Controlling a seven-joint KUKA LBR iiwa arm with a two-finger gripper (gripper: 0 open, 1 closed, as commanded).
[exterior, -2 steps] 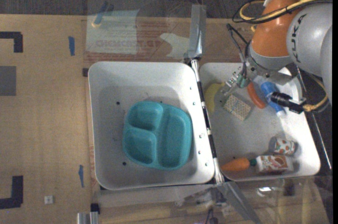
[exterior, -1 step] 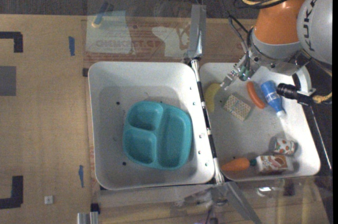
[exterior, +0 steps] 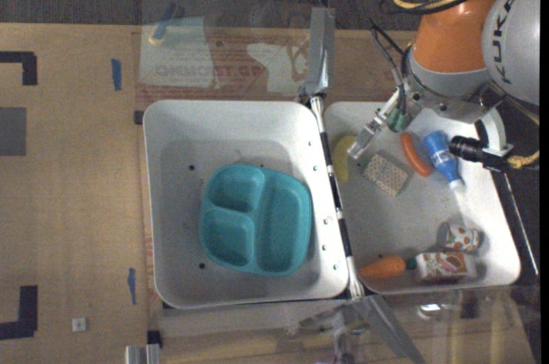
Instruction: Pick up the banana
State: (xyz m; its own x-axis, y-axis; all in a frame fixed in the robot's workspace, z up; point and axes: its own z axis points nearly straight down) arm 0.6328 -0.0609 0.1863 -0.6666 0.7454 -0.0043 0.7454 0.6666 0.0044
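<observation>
We see the divided tray lying in the left bin. In the right bin, the banana sits at its far-left side, the carrot near-left, the gripper just beside the banana.

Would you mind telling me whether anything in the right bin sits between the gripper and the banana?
Nothing visible does. The gripper hangs right beside the banana, which lies against the right bin's left wall. The nearest item, a patterned block, sits just to the gripper's right, away from the banana rather than between them.
</observation>
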